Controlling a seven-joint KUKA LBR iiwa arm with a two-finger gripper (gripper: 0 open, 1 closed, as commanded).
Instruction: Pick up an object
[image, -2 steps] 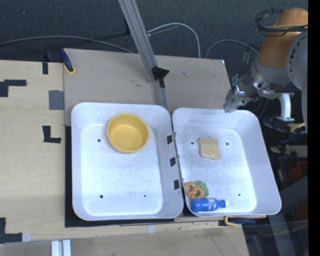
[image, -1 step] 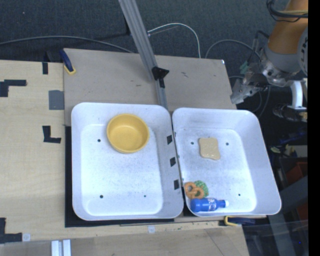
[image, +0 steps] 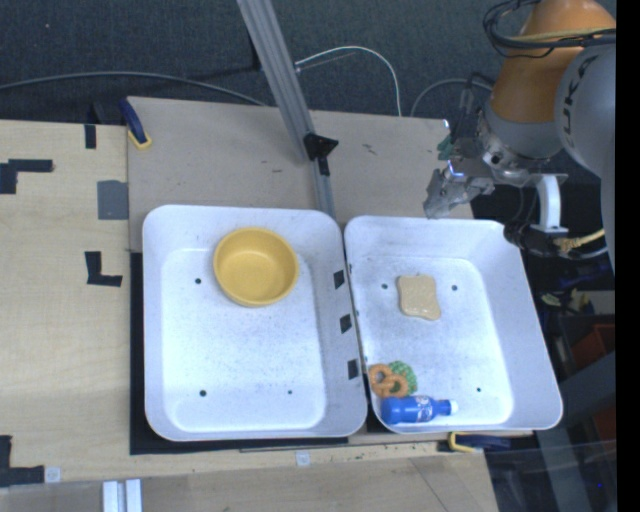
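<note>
Gripper (image: 447, 195) is seen above the far edge of the right bin (image: 520, 300), nothing between its fingers; whether it is spread or closed cannot be told. No object lifted yet.

Right bin: a tan slice of bread (image: 418, 297) lies flat near the middle, well apart from the rest. A pretzel (image: 381, 378), a green piece (image: 400, 375) and a blue bottle (image: 415, 409) are crowded into the near left corner, touching or nearly so. Left bin (image: 160, 330): a yellow bowl (image: 256, 265) toward the far edge.

The bread is judged the easiest target. A straight descent over its centre is advised, jaws spanning its narrower width.
</note>
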